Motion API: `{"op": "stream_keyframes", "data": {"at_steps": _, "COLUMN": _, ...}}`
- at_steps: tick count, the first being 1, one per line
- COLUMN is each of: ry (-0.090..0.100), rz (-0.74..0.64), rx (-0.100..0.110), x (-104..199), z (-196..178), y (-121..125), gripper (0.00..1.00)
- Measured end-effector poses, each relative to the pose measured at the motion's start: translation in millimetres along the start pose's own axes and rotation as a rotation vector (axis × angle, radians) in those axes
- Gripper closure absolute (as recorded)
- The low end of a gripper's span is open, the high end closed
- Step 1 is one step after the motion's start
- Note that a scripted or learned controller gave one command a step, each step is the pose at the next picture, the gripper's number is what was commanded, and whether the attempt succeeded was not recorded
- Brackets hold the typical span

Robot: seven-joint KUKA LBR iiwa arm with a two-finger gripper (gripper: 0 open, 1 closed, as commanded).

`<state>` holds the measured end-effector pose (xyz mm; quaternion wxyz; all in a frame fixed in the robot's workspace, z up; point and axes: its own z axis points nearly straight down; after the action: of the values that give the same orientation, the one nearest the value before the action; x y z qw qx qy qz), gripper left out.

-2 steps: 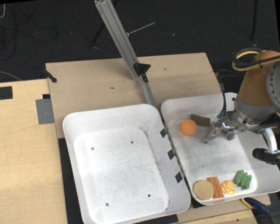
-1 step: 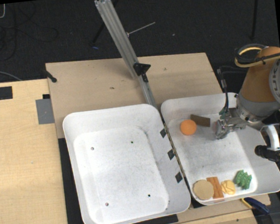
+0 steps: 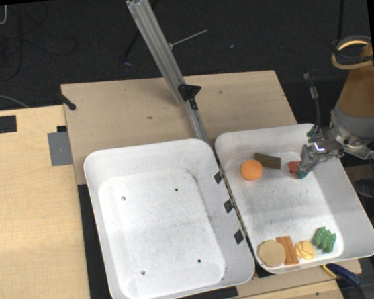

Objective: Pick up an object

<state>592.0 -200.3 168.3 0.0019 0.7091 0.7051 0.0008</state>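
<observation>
On the counter, the left bin sits to the left of the right bin, the landmark here, and the two touch along their shared edge, where small black clips sit. A metal rail slants down from above toward that shared edge's far end.

Inside the right bin, an orange ball lies near the far left part of its floor. Just right of the ball lies a dark brown block, tilted. Along the bin's near wall runs a row: a tan round disc, an orange-brown slab touching it, a yellow piece, and a green leafy piece at the row's right end.

Near the bin's far right side, the tool hangs over the floor, beside a small red and green object. Whether its fingers are spread or pinching that object cannot be told. The arm rises beyond the bin's right rim.
</observation>
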Motion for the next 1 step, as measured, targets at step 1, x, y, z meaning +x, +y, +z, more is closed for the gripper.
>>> {"op": "stream_keyframes", "data": {"at_steps": 1, "ry": 0.0, "rz": -0.007, "rx": -0.002, "x": -2.2, "z": -63.5, "y": 4.8, "gripper": 1.0}}
